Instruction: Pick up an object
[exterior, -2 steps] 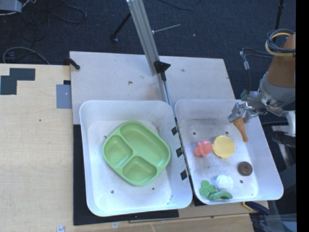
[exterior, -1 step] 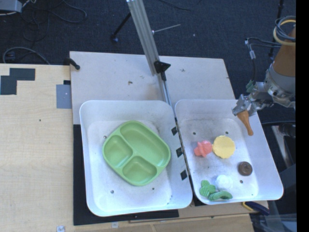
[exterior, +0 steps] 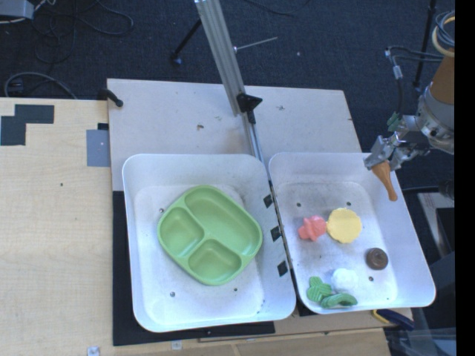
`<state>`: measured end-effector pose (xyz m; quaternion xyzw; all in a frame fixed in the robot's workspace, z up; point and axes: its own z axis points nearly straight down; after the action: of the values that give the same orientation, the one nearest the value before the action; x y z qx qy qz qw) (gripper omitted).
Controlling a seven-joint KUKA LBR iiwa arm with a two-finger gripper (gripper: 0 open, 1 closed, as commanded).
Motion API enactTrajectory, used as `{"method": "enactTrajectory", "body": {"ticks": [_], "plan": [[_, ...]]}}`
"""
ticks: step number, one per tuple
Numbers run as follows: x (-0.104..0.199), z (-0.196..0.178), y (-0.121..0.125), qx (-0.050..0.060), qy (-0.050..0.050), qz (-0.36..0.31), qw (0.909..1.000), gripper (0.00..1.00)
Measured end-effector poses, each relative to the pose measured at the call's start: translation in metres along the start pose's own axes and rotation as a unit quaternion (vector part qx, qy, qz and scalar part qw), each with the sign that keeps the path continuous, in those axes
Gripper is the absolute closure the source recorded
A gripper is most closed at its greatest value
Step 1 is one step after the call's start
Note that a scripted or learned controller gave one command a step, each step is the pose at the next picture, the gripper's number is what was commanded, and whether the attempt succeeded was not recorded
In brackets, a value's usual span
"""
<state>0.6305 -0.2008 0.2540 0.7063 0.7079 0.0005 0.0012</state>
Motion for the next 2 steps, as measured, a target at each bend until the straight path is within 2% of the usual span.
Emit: {"method": "enactTrajectory", "body": {"ticks": [1,2], "plan": [[0.053,0.013,-0.014,0.003,0.002,-0.001,1.0,1.0],[0.099,0.01,-0.039,0.003,0.002,-0.001,1.0,1.0]]}}
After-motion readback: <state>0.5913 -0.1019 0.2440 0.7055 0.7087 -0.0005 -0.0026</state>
